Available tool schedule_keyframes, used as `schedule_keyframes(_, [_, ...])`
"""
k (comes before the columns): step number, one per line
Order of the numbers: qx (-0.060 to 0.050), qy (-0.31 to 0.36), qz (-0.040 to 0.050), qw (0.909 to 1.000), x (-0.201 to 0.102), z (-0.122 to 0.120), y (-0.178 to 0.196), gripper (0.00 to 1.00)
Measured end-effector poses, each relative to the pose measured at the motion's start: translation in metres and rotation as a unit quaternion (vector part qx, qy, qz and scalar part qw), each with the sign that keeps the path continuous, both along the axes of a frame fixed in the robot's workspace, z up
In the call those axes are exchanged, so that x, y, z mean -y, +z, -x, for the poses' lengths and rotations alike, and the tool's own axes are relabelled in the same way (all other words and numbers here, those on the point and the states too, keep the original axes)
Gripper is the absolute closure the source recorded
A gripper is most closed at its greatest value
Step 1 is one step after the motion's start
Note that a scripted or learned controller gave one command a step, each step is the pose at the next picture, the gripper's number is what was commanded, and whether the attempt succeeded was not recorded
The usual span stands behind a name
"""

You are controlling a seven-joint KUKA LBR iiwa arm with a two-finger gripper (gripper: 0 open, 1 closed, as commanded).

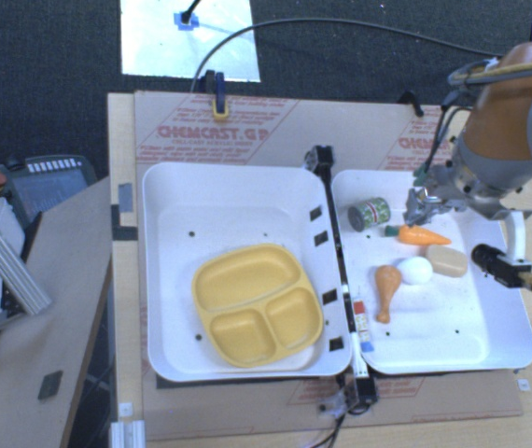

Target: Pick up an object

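In the right bin (490, 339) lie a small green-labelled can (369, 215) on its side, an orange carrot (422, 236), a white egg (417, 270), a tan block (449, 261) and a brown drumstick (386, 289). My gripper (419, 211) hangs over the back of this bin, just above the carrot's left end and right of the can. Nothing shows between its fingers. The arm's grey wrist and orange band (518, 110) fill the upper right.
The left bin (168, 278) holds a yellow three-compartment tray (257, 303). A black clip divider (336, 259) runs between the bins, with a marker (362, 323) lying beside it. A black fitting (495, 264) juts over the right bin's right side.
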State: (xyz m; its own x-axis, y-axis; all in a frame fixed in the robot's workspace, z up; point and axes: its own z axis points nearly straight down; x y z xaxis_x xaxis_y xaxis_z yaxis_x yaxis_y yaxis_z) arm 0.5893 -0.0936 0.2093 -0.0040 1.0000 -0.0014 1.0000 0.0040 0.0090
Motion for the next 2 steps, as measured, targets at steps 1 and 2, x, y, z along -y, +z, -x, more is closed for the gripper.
schedule_keyframes(1, [0.000, 0.000, -0.0001, 1.0000, 0.000, -0.002, 0.054, 1.00])
schedule_keyframes(2, [-0.004, 0.002, -0.0017, 1.0000, -0.052, 0.011, 0.038, 1.00])
